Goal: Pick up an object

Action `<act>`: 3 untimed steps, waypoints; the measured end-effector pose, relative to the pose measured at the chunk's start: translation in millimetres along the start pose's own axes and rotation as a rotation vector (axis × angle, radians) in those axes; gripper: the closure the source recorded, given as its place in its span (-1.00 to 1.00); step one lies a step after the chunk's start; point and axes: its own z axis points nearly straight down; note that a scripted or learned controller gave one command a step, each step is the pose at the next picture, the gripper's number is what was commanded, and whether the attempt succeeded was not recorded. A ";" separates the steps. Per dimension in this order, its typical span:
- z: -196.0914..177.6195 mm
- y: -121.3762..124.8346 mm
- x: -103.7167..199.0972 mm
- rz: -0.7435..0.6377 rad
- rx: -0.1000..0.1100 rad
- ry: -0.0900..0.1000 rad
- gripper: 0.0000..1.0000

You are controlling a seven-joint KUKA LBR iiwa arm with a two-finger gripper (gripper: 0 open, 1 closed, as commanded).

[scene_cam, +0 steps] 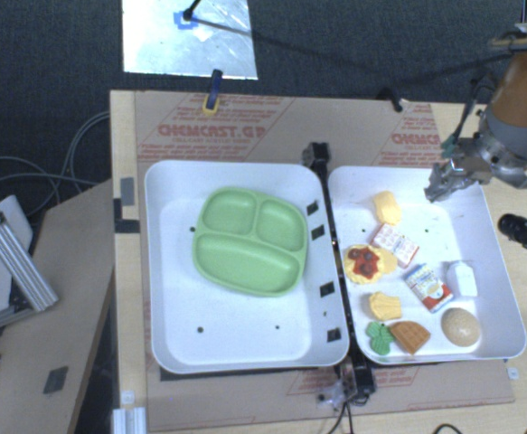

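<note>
White left bin [168, 269]: holds one green divided plate [249, 241], lying flat near its middle.
Divider: black clips run down the seam where the two bins meet.
White right bin [507, 319]: holds small toy foods, loosely grouped in its left and lower parts.
Yellow block [388, 208]: upper left of the right bin, apart from the rest.
Pizza piece [366, 263]: red topping on yellow, at the left wall; a red-and-white packet [396, 244] touches its upper right.
Carton [427, 287]: white with red, mid-bin; a pale block [463, 278] just beside it on the right.
Lower row: yellow wedge [385, 306], green piece [380, 337], brown waffle-like piece [410, 336], tan egg [460, 325].
Gripper [444, 184]: over the upper right of the right bin, above bare floor, well apart from the foods.
Fingers: nothing between them; open or closed, cannot tell.
Surface: cardboard sheet under both bins.
</note>
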 end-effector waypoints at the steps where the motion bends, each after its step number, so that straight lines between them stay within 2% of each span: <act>1: 15.2 -36.6 35.2 0.000 0.002 0.001 1.00; 2: 14.1 -87.0 67.2 0.000 0.001 0.001 1.00; 3: 8.1 -95.5 70.6 0.004 -0.001 0.001 1.00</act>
